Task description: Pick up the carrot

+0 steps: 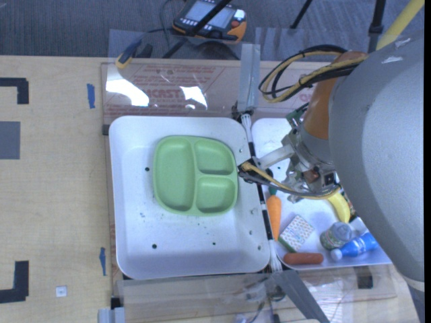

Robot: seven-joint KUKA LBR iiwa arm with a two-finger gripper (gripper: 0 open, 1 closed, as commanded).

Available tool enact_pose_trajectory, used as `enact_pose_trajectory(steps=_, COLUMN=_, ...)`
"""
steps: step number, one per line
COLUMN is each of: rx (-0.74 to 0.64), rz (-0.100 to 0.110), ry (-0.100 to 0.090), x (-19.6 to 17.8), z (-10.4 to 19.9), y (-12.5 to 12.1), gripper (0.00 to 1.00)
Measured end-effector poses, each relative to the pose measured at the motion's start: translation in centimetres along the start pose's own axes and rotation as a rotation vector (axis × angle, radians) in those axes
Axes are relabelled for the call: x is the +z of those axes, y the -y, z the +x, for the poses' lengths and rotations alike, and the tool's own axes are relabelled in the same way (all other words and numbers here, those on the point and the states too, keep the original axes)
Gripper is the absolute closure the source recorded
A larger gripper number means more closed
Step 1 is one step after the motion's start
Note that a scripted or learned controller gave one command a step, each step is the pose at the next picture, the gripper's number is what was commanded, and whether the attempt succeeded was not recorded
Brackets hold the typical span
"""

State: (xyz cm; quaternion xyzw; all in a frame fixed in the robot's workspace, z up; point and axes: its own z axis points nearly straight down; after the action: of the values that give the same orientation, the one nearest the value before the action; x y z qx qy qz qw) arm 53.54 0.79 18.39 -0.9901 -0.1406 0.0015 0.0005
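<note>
At the near edge of the right bin [377,258] a red sausage [303,258] lies flat, with a blue and clear bottle [347,241] to its right and a small speckled packet [297,231] just behind it. The carrot [274,210] lies along the bin's left wall, beside the divider between the two bins. It is orange and tapered, its narrow tip pointing toward the near side and its thick end toward the far side. The gripper [306,179] hangs over the right bin, just behind and to the right of the carrot's thick end; whether it touches the carrot cannot be told, and its state cannot be made out. A yellow banana [339,204] pokes out from under the wrist. The grey arm [387,147] covers much of the right bin. In the left bin [135,234] sits a green divided plate [196,174], well apart from the carrot. Beyond the bins a handheld controller [209,15] rests on the floor.
</note>
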Motion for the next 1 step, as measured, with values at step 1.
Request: enact_pose_trajectory(steps=1, rx=-0.141, rz=-0.001, ry=-0.001, x=-7.63, z=2.4, y=-0.63, gripper=1.0)
